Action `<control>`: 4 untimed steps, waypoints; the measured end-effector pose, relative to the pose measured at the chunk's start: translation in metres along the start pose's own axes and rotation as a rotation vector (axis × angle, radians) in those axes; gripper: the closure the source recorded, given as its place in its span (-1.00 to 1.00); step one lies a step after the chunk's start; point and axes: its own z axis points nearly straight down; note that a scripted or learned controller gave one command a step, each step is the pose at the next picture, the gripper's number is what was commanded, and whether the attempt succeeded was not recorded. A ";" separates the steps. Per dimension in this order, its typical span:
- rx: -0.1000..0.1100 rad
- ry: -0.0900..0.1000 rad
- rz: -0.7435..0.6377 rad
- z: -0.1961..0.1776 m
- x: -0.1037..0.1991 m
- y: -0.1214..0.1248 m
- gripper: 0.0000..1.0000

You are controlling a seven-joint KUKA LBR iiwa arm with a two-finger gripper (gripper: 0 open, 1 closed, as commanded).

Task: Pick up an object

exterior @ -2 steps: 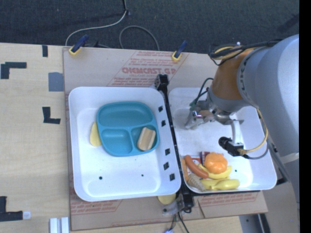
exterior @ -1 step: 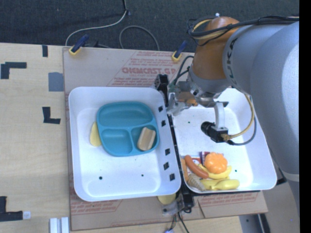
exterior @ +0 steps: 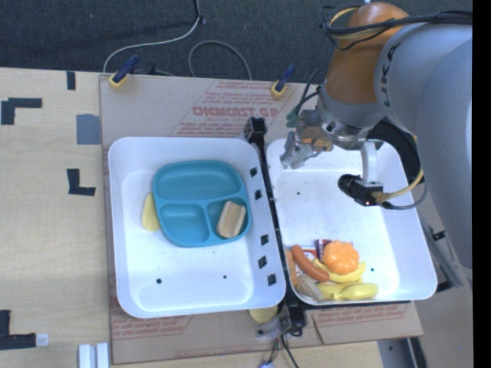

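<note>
The gripper [exterior: 295, 153] hangs over the far left corner of the right bin [exterior: 399, 228]; whether it is apart or together, I cannot tell. The toy food pile [exterior: 334, 271] lies against that bin's near edge. In the left bin [exterior: 126, 205], a blue divided plate [exterior: 198, 202] carries a bread piece [exterior: 231, 219].

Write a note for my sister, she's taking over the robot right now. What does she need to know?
Gripper: over the far left corner of the right bin, nothing visibly held.
Right bin, near corner: a pile with an orange toy, a hot dog and a banana.
Left bin: blue divided plate with a tan piece in one compartment; a yellow thing tucked beside the plate.
Done: nothing picked up yet.
Left: grasp one object and lift it.
</note>
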 end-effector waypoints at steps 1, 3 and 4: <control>0.004 0.001 -0.004 0.012 0.062 -0.008 1.00; 0.003 -0.002 0.007 -0.008 -0.039 -0.020 1.00; 0.004 0.002 -0.009 0.023 0.079 -0.016 1.00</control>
